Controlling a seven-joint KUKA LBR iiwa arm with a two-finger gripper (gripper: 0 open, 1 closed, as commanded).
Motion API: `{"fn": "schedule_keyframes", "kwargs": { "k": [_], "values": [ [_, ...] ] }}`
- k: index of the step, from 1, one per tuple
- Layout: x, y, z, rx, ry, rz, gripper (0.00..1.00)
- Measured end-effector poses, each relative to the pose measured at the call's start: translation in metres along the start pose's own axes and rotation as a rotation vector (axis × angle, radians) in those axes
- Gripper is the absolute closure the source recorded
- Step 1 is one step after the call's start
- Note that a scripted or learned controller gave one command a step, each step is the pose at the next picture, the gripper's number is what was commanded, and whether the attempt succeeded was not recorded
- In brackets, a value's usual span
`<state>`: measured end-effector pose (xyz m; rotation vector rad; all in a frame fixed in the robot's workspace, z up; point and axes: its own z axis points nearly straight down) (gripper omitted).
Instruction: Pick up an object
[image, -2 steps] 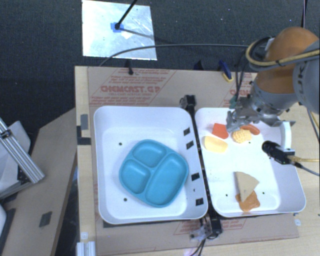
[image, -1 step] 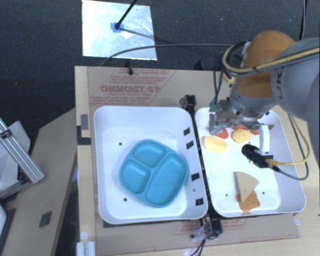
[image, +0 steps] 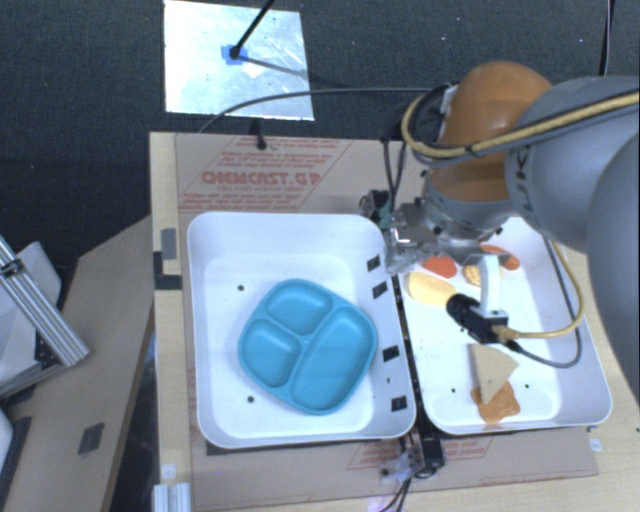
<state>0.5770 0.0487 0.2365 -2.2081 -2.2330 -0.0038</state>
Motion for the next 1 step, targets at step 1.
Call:
{"fn": "schedule_keyframes", "kwargs": {
  "k": [1],
  "values": [
    [0.0604, -0.0041, -0.0019, 0.0, 0.0, 0.0, 1.0]
  ]
}}
